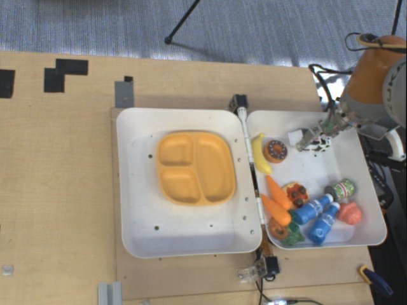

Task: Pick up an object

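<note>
So the arm (372,81) is reaching in from the right and the gripper (310,141) is hanging low over the back part of the right bin (375,230). It's sitting over a mostly bare patch of white floor, not over the pile. Honestly I can't tell whether the gripper is apart or closed, the end of it is just a small blur of white and black bits against the white bin. I'm not seeing anything clearly caught in it, so I'm not calling this a grab. The closest pickable thing is the little round donut-looking toy (276,150), lying just to the gripper's left, next to the yellow banana (259,154) that's leaning along the divider wall. Everything else is bunching up at the front of the bin: two carrots (278,199), a pair of blue bottles (317,218), a green can (341,189), a pinkish-red piece (350,215) and something green (289,234) tucked in the front corner. My guess is the program is going for the open area because the front heap is tight, with stuff touching and overlapping, so there's little room to get down around any one item. The left bin (130,189) is holding a yellow divided plate (194,168), probably sitting there as one more option. I'd say the pick isn't done yet.
</note>
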You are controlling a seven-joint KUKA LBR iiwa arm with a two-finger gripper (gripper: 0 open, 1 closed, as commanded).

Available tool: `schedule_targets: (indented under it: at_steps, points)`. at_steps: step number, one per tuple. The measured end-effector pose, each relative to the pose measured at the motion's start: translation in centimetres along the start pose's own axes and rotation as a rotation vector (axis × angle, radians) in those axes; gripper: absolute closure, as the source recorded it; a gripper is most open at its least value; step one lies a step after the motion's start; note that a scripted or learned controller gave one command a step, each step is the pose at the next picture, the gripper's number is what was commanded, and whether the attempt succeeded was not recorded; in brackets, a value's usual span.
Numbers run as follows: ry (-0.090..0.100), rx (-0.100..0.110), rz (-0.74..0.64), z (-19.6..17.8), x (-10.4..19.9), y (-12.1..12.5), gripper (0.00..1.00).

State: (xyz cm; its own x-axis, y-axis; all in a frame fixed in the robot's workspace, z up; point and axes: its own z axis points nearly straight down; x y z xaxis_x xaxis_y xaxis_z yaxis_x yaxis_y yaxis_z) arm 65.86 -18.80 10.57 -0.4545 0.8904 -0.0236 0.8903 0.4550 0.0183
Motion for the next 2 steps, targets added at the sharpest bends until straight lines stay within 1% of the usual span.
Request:
schedule_targets:
  at_steps: [1, 2]
  points:
    - [0.002, -0.005, -0.109, 0.11, 0.89, 0.76, 0.00]
    - [0.001, -0.006, -0.151, 0.12, 1.25, 0.81, 0.00]
